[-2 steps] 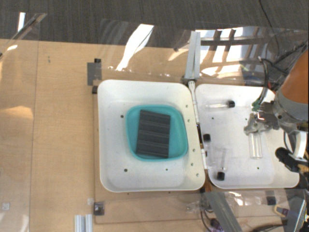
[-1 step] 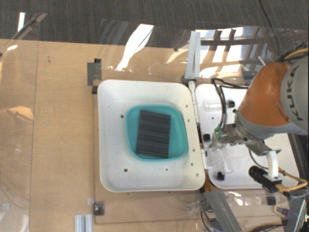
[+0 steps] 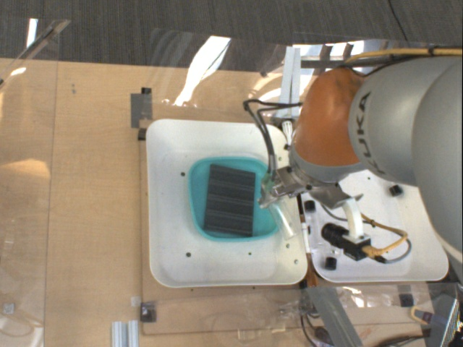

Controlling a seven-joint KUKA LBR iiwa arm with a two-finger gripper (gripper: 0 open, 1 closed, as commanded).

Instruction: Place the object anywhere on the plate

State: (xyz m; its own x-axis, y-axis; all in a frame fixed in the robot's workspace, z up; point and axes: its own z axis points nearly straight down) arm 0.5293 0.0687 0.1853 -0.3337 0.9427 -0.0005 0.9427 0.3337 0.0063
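A teal plate [image 3: 197, 194] sits in the left white bin [image 3: 170, 251]. A dark grey ribbed rectangular block [image 3: 230, 201] lies flat on the plate, its long side running front to back. My gripper [image 3: 270, 191] is low over the plate's right rim, just right of the block and close to its edge. The wrist and the arm's orange band [image 3: 325, 121] loom above it and hide most of the gripper.
The right white bin [image 3: 427, 259] is largely covered by the grey arm [image 3: 412, 114]. A thin wall separates the two bins near the gripper. Bare wooden bench [image 3: 72, 194] stretches to the left of the bins.
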